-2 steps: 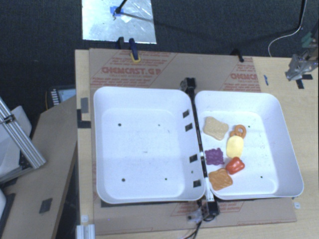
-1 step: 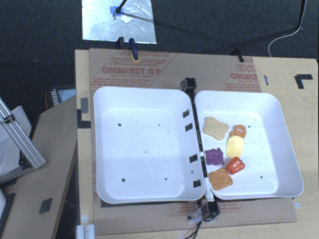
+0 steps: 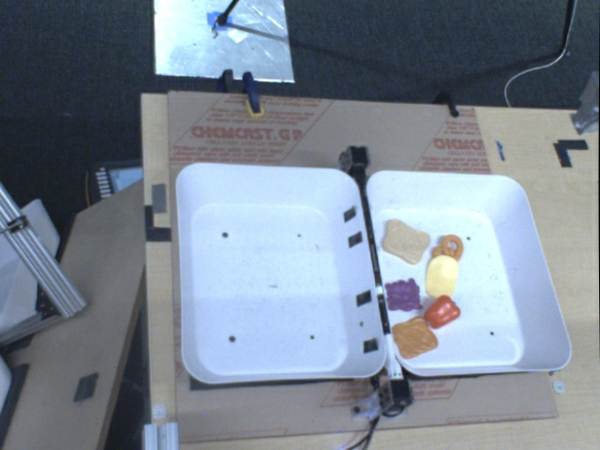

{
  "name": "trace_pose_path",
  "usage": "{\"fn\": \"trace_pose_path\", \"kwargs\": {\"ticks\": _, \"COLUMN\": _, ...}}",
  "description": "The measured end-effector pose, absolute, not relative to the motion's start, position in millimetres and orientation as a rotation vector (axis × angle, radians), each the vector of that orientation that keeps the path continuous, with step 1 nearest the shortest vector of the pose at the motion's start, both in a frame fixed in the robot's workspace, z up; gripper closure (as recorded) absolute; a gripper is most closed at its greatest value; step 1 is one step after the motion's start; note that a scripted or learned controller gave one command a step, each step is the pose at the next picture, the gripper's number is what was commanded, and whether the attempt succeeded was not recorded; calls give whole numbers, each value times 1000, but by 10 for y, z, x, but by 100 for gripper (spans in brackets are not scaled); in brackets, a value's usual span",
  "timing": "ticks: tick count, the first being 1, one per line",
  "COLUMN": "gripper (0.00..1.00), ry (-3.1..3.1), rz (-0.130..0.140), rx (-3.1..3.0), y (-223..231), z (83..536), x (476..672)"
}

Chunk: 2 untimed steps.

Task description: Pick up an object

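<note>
Six toy foods cluster at the left side of the right bin [image 3: 525, 251]: a bread slice [image 3: 406, 240], orange ring [image 3: 452, 247], yellow lemon [image 3: 442, 276], purple grapes [image 3: 404, 294], red pepper [image 3: 442, 311] and orange piece [image 3: 414, 337]. The end effector's state cannot be told; any approach comes from the right.

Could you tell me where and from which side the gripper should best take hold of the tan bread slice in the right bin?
Grip the bread slice across its narrower width, coming straight down from above. It lies flat and apart from the other items, with bare bin floor around it, so the fingers probably have room on either side.
</note>
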<state>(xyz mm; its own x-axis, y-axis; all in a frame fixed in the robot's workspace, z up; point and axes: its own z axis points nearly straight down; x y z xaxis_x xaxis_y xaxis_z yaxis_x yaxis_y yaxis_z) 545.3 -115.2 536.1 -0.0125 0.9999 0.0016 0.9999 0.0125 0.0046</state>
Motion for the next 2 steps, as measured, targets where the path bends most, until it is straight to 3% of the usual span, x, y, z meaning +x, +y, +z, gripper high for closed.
{"fn": "trace_pose_path", "kwargs": {"ticks": 1, "gripper": 100, "ry": 2236, "rz": 7, "rx": 2206, "y": -247, "z": 5355, "x": 5197}}
{"fn": "trace_pose_path", "kwargs": {"ticks": 2, "gripper": 100, "ry": 2220, "rz": 4, "rx": 2220, "y": -390, "z": 5358, "x": 4855}}
